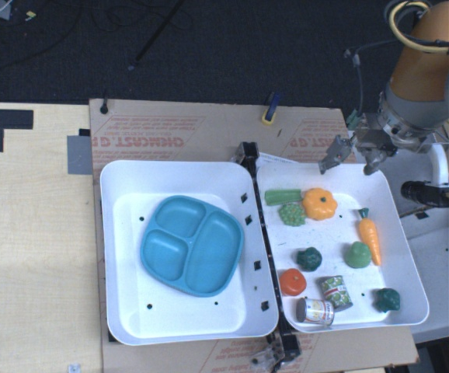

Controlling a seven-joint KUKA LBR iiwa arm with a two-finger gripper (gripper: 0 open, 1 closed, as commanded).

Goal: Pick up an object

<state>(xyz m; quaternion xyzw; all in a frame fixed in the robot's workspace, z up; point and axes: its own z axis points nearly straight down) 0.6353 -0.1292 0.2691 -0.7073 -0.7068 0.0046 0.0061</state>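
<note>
The right bin (pixel 402 208) holds toy food: a green cucumber piece (pixel 283 196), a light green lump (pixel 292 214), an orange pumpkin (pixel 319 203), a carrot (pixel 370 238), a green ball (pixel 357 255), a dark green broccoli (pixel 309 259), a red tomato (pixel 292 282), a small green packet (pixel 335 292), a can (pixel 316 311) and another dark green piece (pixel 386 299). My gripper (pixel 354 158) hangs open above the bin's far edge, nothing between its fingers. It is up and to the right of the pumpkin.
The left bin (pixel 123 208) holds a blue divided plate (pixel 191 244). A black hinge strip (pixel 257 231) runs between the bins. Brown cardboard (pixel 178 130) lies under both. A blue and yellow clip (pixel 270 109) sits at the cardboard's far edge.
</note>
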